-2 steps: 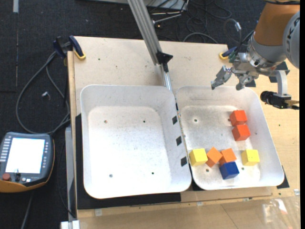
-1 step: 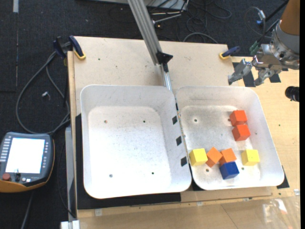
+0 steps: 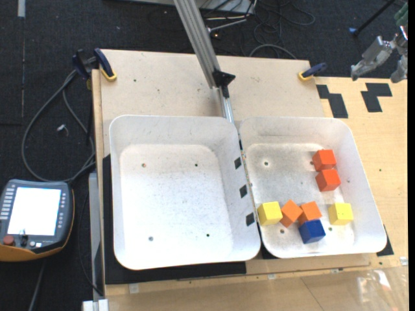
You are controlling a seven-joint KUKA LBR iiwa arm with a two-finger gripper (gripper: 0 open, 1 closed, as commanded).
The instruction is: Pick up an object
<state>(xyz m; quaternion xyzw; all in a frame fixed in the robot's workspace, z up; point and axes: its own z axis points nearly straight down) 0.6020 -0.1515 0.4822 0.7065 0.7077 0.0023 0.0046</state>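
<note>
a pale wooden surface (image 3: 168,89) is seen from above, set on dark carpet (image 3: 45,31) strewn with cables. two yellow-tipped clamps are fixed at the far corners of the surface, one at the left (image 3: 104,67) and one at the right (image 3: 311,71). a handheld control panel (image 3: 34,218) with a lit screen is laid on the floor at the left. a grey metal pole (image 3: 198,34) is slanted over the far edge and ends between the two bins.

two shallow white bins are placed side by side, touching at their inner rims. the left bin (image 3: 130,135) is marked only with dark speckles.

in the right bin (image 3: 343,135), seven blocks are held. two orange blocks (image 3: 325,168) are stacked close near the right wall. toward the near edge, a yellow block (image 3: 270,212) is touched by an orange block (image 3: 291,212), beside another orange block (image 3: 310,210). a blue block (image 3: 312,230) is set just in front of these. a second yellow block (image 3: 340,213) is placed apart at the right.

the jaws (image 3: 375,56) are seen at the upper right, well apart from the bins; their state cannot be told.
</note>
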